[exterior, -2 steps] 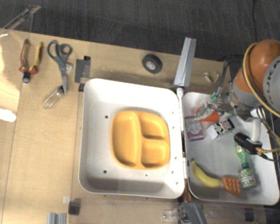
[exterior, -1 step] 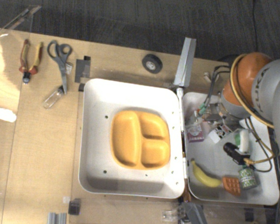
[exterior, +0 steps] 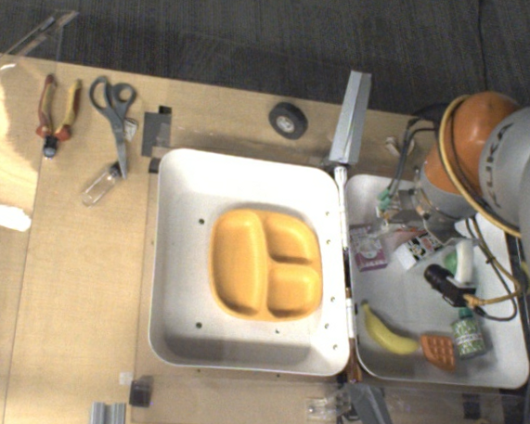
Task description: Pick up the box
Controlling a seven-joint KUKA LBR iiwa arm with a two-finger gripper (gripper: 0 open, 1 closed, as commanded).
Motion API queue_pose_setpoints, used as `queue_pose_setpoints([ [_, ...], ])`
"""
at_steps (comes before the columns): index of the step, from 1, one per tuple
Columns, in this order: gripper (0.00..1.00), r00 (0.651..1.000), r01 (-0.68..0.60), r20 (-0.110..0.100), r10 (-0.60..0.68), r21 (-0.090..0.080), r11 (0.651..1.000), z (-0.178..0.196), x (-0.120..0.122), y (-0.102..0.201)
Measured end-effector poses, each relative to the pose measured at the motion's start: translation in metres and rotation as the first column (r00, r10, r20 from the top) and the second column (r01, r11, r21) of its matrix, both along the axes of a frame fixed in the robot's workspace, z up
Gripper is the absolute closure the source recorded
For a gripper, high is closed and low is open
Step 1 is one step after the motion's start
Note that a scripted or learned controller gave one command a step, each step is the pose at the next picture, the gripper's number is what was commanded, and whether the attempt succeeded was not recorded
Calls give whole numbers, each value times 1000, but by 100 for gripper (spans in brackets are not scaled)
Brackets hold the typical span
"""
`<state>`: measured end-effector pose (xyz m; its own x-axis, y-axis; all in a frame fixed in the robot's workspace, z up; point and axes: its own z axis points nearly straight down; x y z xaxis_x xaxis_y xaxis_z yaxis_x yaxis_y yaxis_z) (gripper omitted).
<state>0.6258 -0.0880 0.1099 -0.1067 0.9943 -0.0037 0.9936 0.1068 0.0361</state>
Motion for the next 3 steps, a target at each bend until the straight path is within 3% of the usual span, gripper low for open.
queue_pose_setpoints([
  [1,100,996,-84,-28,84,0,996,122,-20,78],
  [2,100,880,-473,-29,473,-3,881,122,-57,100],
  [3,100,708,-706,-28,706,-6,708,164,-91,115],
])
